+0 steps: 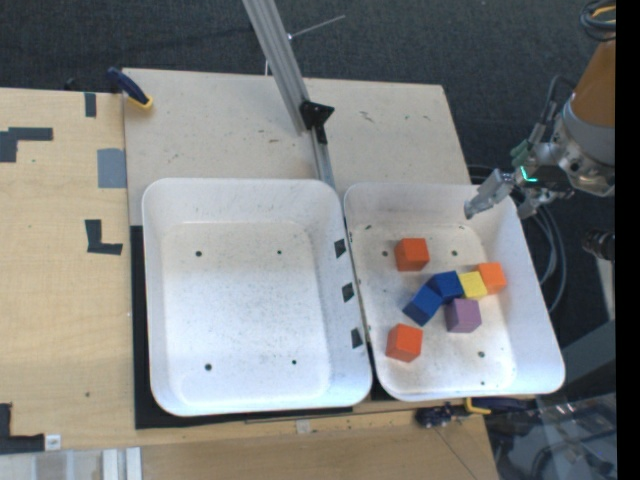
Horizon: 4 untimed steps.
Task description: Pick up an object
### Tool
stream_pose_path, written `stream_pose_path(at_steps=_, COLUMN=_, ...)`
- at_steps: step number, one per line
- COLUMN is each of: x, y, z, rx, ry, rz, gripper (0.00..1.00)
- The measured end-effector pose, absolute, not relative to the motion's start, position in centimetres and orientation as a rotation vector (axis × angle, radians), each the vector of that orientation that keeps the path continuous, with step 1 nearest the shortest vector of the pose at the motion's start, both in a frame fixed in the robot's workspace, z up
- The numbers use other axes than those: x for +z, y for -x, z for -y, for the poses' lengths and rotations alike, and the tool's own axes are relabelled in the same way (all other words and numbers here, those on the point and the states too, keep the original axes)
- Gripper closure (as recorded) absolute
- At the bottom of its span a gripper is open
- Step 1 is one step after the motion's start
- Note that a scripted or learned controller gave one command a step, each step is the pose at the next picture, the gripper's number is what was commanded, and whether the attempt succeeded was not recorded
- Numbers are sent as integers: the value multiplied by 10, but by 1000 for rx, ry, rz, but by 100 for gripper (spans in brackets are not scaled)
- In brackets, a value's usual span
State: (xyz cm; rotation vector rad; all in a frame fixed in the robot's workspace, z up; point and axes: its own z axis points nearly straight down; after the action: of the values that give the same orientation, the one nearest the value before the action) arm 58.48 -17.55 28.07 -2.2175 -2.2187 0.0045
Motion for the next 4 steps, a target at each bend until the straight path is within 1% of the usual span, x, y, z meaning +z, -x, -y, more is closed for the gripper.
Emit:
stream_pose_path(at_steps=1, x=283, y=-586, z=175, rx=1, ry=2219, rz=2223, gripper=0)
stream_pose_path(at_steps=2, x=239, y=-584, z=171, rx=6, ry=2217, rz=2221, gripper=0)
stream_pose_path(at_steps=3, x=184, y=-585, z=161, rx=7, ry=2216, rz=2220, gripper=0)
stream_pose_path(at_steps=4, x=132, y=-591, z=153, rx=7, ry=2216, rz=2220, gripper=0)
